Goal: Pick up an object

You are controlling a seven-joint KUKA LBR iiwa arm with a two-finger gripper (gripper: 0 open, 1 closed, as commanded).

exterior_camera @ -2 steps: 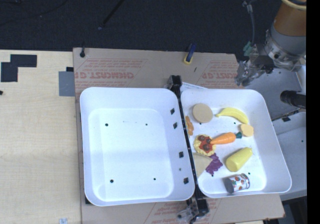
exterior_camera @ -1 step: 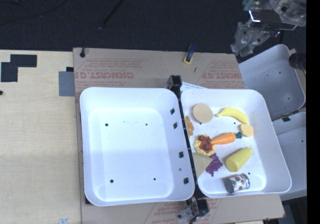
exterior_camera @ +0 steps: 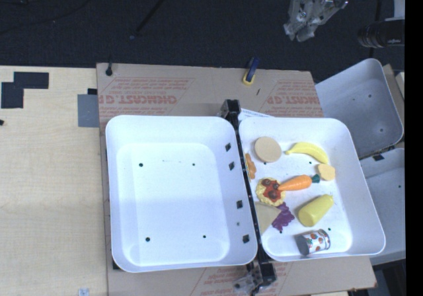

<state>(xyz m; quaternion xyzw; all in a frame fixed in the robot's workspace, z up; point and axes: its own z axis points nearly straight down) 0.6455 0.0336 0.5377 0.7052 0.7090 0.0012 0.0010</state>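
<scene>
My gripper (exterior_camera: 301, 27) hangs high at the top right, well above and behind the right bin (exterior_camera: 357, 156), with nothing between its fingers. That bin holds a tan round cookie (exterior_camera: 268, 149), a yellow banana (exterior_camera: 308, 150), an orange carrot (exterior_camera: 295, 183), a pizza slice (exterior_camera: 269, 191), a yellow lemon-like piece (exterior_camera: 314, 209), a purple piece (exterior_camera: 283, 218), a small printed can (exterior_camera: 314, 242), a thin orange stick (exterior_camera: 251, 166) and a small tan piece (exterior_camera: 325, 172).
The left bin (exterior_camera: 119, 176) stands beside the right one, joined by a black clamp strip (exterior_camera: 242, 182). Both rest on a cardboard sheet (exterior_camera: 165, 93). A grey metal plate (exterior_camera: 363, 103) lies at the right. A blue and yellow clip (exterior_camera: 250, 71) sits behind the bins.
</scene>
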